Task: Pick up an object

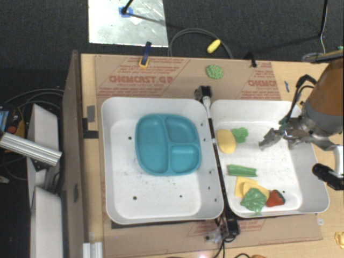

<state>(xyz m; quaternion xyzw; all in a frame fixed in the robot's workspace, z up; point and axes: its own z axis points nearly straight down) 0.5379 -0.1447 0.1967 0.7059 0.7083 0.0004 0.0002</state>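
Reaching in from the right edge of the frame, the arm (pixel 328 98) holds its gripper (pixel 269 140) low over the upper part of the right bin (pixel 312 198). Whether it is open or closed I cannot tell — the tip is small and grey against white, and nothing shows held in it.

Candidate objects cluster along the right bin's left and lower side: a yellow lemon-like toy (pixel 226 142) touching a green leafy piece (pixel 240 134), a green bean pod (pixel 242 170) below them, then yellow slices (pixel 246 186), a green lettuce piece (pixel 253 200) and a red strawberry-like piece (pixel 276 198) at the lower middle. The gripper sits just right of the lemon pair, apart from it — likely the nearest target.

The left bin (pixel 115 198) holds a teal divided plate (pixel 167 144), centred. Both bins rest on brown cardboard (pixel 134 77) over a bench; a green knobbly ball (pixel 214 72) lies on the cardboard above. Dark carpet surrounds, with a shiny sheet (pixel 115 20) at upper left.
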